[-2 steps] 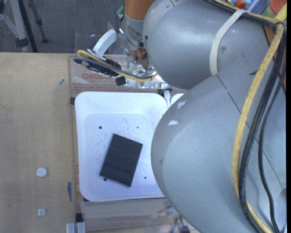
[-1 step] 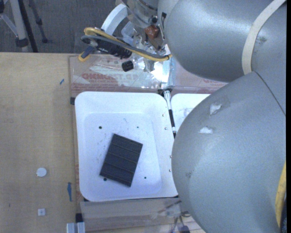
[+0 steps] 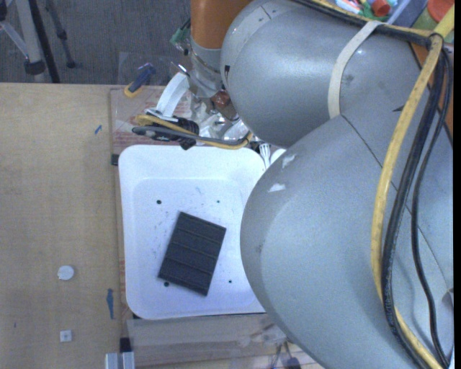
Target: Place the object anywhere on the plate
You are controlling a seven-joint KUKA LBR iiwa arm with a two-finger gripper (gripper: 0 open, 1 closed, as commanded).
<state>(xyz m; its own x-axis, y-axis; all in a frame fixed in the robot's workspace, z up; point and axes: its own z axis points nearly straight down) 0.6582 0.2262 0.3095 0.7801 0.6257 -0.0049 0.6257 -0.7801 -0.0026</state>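
Note:
A dark grey, ridged rectangular block (image 3: 192,253) lies flat on the floor of the left white bin (image 3: 137,216), a little left of its middle and turned slightly. My gripper (image 3: 214,115) hangs above the bin's far edge, well beyond the block and not touching it. Nothing can be seen between its tips, which are lost among shiny parts and the wrist. The orange band (image 3: 210,21) sits just above it.
My arm's big grey links (image 3: 338,216) cover the whole right side and hide the bin there. A blue and yellow clamp (image 3: 138,78) sits at the bench's back edge. A small white disc (image 3: 65,272) lies on the wooden bench at the left.

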